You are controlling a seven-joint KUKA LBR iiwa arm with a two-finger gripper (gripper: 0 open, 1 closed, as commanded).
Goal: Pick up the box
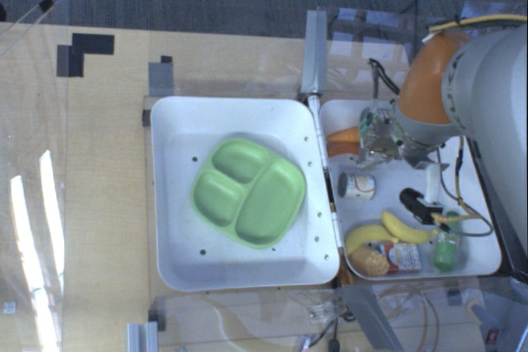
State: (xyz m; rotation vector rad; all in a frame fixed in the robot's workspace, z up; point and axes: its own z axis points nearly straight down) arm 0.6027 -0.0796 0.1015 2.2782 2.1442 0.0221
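Note:
In the right bin [346, 113], a small red-and-white box [405, 257] lies near the front wall, between a brownish round fruit [373, 261] and a green bottle [445, 251]. My gripper [374, 149] hangs over the back half of that bin, well behind the box. An orange object [341, 142] lies just left of the gripper, and a small white can [357, 186] sits just in front of it. Nothing can be seen held in the gripper.
A yellow banana [406, 228] and a second yellow fruit [363, 237] lie just behind the box. The left bin [173, 260] holds a green divided plate [249, 191]. A grey post [313, 53] stands behind the bins.

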